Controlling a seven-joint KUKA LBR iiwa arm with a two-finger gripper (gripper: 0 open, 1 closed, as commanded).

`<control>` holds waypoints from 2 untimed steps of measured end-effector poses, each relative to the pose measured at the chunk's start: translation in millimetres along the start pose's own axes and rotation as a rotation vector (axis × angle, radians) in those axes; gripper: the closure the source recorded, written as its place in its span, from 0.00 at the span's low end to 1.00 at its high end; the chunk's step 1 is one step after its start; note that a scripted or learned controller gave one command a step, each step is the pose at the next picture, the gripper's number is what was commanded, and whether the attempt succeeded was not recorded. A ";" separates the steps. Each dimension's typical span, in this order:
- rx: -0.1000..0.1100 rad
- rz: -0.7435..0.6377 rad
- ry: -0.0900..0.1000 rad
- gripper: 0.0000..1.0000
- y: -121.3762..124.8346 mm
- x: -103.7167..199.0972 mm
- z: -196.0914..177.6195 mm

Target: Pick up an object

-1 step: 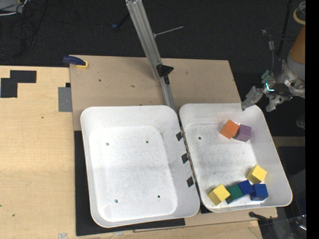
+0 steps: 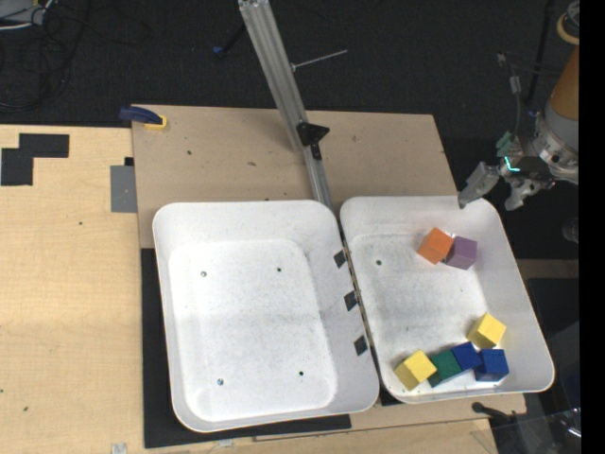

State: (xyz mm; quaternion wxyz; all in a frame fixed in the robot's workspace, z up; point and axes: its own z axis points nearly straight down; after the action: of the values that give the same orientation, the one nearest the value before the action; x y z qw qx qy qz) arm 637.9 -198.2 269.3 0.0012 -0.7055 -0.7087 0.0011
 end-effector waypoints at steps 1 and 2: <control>0.005 -0.001 0.002 0.00 5.7 3.5 62.6; 0.004 0.000 0.001 0.00 5.0 4.8 106.4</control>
State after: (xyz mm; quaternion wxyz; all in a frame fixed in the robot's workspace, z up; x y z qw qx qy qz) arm 642.5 -193.3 162.9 0.0031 -0.7056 -0.7086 0.0020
